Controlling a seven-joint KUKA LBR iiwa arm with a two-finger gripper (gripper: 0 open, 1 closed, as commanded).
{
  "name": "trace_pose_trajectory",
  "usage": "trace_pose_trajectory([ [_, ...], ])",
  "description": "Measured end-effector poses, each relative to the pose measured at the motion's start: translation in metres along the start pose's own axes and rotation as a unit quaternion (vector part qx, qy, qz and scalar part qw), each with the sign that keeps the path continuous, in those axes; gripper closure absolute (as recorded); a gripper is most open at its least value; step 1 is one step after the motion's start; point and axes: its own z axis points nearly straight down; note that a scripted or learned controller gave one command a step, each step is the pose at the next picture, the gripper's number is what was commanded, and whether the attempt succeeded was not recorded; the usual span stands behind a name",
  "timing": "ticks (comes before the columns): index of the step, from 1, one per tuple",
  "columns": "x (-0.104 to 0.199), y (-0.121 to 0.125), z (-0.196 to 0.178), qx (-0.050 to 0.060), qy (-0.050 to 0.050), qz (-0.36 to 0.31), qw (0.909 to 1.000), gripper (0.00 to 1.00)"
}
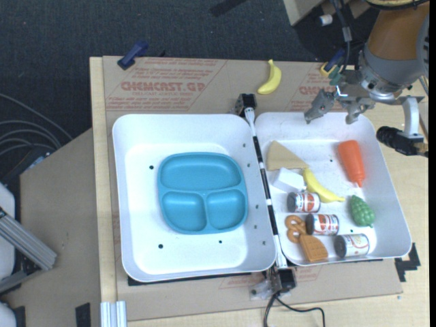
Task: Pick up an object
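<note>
My gripper point(335, 112) hangs over the far edge of the right bin point(388, 203), its two fingers spread apart with nothing between them. Below it in that bin lie an orange carrot point(351, 161), a tan wedge point(283, 157), a white block point(289, 180), a yellow banana point(321, 189), a green bumpy fruit point(362, 210), three small cans point(304, 201) point(323, 223) point(353, 244), a pretzel point(296, 226) and a brown cracker point(314, 248).
The left bin point(136, 142) holds a blue divided plate point(201, 191). A second banana point(270, 79) lies on the cardboard behind the bins. A blue clip point(132, 55) sits at the bench's far left corner. Black clamps point(245, 103) join the bins.
</note>
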Motion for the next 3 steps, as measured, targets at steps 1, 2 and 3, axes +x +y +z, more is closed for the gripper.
trace_pose_trajectory([
  [1, -0.026, 0.018, 0.125, 0.001, 0.0, 0.0, 1.0, 0.0],
  [2, -0.039, 0.024, 0.155, 0.001, 0.0, 0.0, 1.0, 0.0],
  [3, -0.014, 0.024, 0.155, 0.0, 0.0, -0.001, 1.0, 0.0],
])
